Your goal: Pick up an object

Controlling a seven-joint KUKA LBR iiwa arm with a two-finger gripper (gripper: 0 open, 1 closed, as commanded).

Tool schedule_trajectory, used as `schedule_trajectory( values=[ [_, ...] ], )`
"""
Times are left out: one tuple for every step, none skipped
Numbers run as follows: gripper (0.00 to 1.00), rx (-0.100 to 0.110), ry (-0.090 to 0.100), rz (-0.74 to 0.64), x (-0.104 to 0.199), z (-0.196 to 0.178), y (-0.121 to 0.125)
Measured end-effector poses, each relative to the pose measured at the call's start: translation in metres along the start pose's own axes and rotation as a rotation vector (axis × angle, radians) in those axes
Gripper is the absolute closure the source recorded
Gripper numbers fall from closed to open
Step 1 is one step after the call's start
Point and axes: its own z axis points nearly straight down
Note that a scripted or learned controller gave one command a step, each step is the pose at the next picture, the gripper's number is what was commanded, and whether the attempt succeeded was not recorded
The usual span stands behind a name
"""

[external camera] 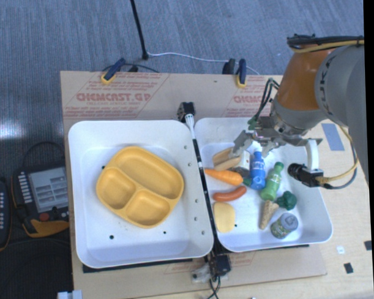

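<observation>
Blue bottle (257, 170) stands in right bin (312, 230) among carrot (224, 175), sausage (229, 194) and green bottle (272, 182) (crowded), pincer (255, 143) spread just above it, gripping nothing.

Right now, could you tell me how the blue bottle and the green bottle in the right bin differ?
The blue bottle is blue with a white cap and stands nearly straight up the view; the green bottle is green, green-capped, and slants toward the upper right. The blue bottle lies nearer the claw than the green one. Both are small toy bottles side by side in the right bin.
</observation>
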Motion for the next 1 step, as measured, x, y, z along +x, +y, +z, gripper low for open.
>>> schedule_trajectory(
  values=[
    [0.0, -0.01, -0.001, 0.001, -0.0615, 0.0602, -0.0013]
  ],
)
